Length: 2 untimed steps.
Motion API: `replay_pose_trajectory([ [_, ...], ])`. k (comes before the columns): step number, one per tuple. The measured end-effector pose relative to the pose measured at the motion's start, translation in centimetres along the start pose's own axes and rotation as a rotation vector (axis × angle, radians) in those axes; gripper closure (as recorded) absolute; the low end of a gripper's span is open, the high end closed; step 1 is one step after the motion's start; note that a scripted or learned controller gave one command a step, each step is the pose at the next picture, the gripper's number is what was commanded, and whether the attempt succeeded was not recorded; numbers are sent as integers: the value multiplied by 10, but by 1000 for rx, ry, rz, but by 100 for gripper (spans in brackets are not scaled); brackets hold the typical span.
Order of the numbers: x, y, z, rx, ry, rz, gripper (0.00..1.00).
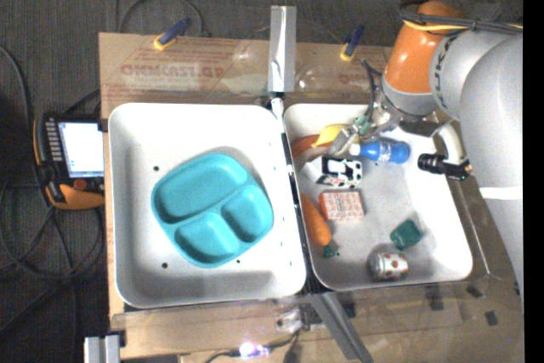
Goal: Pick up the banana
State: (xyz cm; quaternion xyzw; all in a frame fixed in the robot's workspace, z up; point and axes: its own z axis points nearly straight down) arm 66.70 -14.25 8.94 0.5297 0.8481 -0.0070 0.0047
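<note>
The yellow banana (330,137) lies in the back left part of the right bin (442,217), next to an orange item (303,144). The arm's orange band (415,55) hangs over the bin's far rim. My gripper (364,126) points down and to the left, its tip at the banana's right end. The view is too coarse to tell whether it touches the banana.
The right bin also holds a blue bottle (384,151), a black-and-white item (342,171), a small printed box (342,204), a carrot (317,223), a teal block (406,234) and a can (389,265). A teal divided tray (212,207) lies in the left bin (136,140).
</note>
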Motion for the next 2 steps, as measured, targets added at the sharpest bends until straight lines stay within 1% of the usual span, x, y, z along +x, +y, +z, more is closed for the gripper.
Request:
replay_pose_trajectory([
  [1,2,3,-11,-5,3,-3,100],
  [2,62,3,-96,-8,16,59,100],
])
